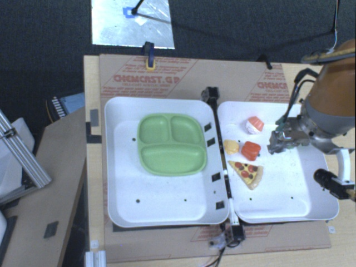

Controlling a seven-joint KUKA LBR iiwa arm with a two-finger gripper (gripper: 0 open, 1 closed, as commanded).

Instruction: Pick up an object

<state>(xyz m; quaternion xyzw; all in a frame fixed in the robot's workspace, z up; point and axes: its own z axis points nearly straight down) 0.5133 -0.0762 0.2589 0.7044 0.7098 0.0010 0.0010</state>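
Your gripper (276, 144) hovers over the right bin (289, 207), its state impossible to tell, with the red piece (251, 149) just to its left, so centre over that piece, clear of the pizza slice (247, 173), before you descend.

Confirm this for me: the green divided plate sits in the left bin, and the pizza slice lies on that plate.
One part is wrong. The green divided plate does sit in the left bin, but the pizza slice is not on it. The camera view shows the slice lying on the floor of the right bin, just below the red piece, across the divider from the plate.
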